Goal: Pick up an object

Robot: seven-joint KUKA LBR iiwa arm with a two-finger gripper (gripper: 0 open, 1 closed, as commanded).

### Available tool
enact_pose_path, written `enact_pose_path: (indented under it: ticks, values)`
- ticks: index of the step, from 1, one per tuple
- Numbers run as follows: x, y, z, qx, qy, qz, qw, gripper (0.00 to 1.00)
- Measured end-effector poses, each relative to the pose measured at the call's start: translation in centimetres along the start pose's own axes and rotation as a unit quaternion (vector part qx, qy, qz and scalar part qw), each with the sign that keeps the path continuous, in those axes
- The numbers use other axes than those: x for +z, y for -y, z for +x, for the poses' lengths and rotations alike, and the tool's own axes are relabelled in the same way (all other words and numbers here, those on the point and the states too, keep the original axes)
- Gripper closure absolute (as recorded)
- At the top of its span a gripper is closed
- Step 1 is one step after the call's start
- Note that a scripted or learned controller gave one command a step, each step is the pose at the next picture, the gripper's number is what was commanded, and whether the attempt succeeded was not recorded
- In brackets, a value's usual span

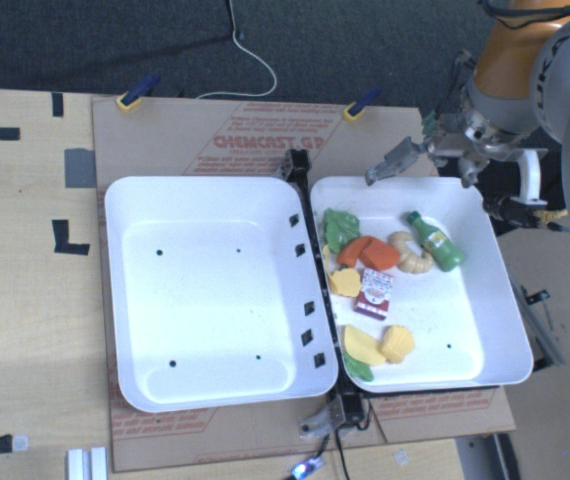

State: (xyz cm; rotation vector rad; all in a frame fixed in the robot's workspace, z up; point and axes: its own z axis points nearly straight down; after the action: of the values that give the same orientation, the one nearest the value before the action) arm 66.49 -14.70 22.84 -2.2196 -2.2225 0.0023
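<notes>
gripper (397, 160) hangs above right bin (495, 268) far edge, finger state unclear. bottle (435, 241) looks light, rigid, slick; grab mid-body.

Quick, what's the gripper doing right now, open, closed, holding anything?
Gripper: above the right bin's far edge, nothing held; whether it is open or closed cannot be told.

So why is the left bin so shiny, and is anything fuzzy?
In the camera view, the left bin has a bright glare patch along its lower floor, so the light comes from above; the toys in the right bin throw only faint, soft shadows; the gripper and the orange band look a bit blurry, while the bottle stays fairly sharp.
</notes>
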Motion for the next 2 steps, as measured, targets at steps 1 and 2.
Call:
enact_pose_path:
  ticks: [1, 2]
  values:
    - [14.6, 1.9, 2.5, 0.000, -0.002, 0.008, 1.0000, 0.00]
    - [13.9, 8.7, 4.1, 0.007, 0.010, -0.010, 0.9999, 0.00]
